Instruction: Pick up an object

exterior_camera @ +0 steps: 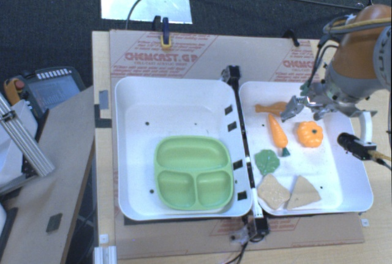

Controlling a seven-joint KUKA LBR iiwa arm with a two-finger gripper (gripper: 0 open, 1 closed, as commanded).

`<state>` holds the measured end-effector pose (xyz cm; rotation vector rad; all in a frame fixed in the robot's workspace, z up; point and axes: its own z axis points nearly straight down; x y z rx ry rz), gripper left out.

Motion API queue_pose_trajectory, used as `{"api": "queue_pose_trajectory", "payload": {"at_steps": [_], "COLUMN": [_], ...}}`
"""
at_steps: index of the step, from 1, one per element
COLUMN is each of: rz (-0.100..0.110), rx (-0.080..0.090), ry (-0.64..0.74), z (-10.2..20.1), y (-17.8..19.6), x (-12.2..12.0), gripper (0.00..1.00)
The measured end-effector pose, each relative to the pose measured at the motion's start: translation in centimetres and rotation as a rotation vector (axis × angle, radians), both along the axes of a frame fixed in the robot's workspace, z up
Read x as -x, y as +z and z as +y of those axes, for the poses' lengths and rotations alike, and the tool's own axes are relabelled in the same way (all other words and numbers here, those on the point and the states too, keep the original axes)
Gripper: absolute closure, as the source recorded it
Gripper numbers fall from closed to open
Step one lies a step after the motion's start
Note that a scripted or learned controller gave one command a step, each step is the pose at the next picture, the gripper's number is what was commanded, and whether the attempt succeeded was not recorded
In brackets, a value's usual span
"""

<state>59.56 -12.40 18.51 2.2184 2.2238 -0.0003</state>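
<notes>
Orange carrot (277, 130) beside pumpkin (310, 134), broccoli (267, 161)

You see the arm (361, 51) as a bulky rounded casing, pale grey along its right side, with a broad orange band wrapped round it above the wrist; the orange looks glossy and catches a pale highlight along its upper edge; thin cables, one dark and one yellowish, loop over the top of the casing. Below the band you find a grey ring, then a cluster of silver-grey metal parts forming the gripper (306, 108); its fingers (293, 108) are slim, angular and metallic; a white bracket with a black cylindrical part hangs at the lower right.
</notes>
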Motion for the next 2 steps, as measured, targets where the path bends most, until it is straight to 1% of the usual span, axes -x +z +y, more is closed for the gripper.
{"api": "queue_pose_trajectory", "payload": {"at_steps": [1, 2], "rz": [0.002, 0.003], "rx": [-0.001, -0.001], "ry": [-0.001, -0.002], "z": [0.2, 0.3], "y": [-4.3, -9.5], "x": [0.5, 0.6], "gripper": [0.0, 0.0]}}
